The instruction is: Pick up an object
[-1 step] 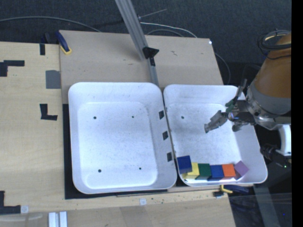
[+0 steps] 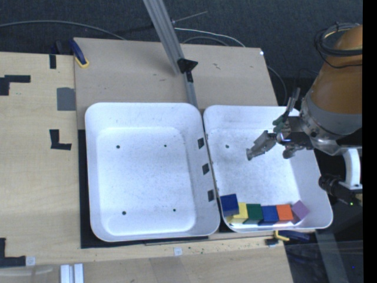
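Observation:
Several small blocks lie in a row along the near edge of the right bin [image 2: 235,122]: a blue block [image 2: 228,203] on the left, then a yellow block [image 2: 240,212], a green block [image 2: 254,211], another blue one [image 2: 270,213], an orange block [image 2: 284,212] and a purple block [image 2: 300,209]. My gripper [image 2: 254,152] hangs over the middle of the right bin, well above and behind the blocks, reaching in from the right. Nothing shows between its grey fingers [image 2: 259,144].
The left bin [image 2: 94,117] stands beside the right one, with black clips on the shared wall. A slanted metal post [image 2: 168,31] rises behind the bins. A yellow and blue object [image 2: 290,236] lies just outside the right bin's near edge.

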Robot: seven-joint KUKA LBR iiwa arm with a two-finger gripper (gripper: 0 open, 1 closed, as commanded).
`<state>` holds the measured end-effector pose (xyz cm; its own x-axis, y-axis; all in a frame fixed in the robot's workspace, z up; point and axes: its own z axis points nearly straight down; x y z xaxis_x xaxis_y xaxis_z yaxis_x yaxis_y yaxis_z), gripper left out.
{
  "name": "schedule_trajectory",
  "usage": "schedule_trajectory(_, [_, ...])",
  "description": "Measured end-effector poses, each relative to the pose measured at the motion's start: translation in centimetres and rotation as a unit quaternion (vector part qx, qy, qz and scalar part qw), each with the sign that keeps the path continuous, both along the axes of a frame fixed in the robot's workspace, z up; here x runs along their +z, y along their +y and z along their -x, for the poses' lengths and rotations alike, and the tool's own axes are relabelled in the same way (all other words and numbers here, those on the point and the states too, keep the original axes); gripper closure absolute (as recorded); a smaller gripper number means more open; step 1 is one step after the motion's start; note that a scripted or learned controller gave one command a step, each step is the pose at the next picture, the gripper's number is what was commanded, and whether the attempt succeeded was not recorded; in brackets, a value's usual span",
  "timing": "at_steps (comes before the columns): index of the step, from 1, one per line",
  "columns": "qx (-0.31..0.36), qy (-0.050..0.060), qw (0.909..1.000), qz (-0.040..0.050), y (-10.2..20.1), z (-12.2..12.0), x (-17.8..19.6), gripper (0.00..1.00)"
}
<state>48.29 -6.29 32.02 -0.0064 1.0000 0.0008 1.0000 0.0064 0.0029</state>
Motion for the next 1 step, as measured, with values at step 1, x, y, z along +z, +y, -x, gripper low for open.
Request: schedule_trajectory(1, [-0.001,0.002,1.0000,0.0001,-0.16,-0.01,0.74,1.00])
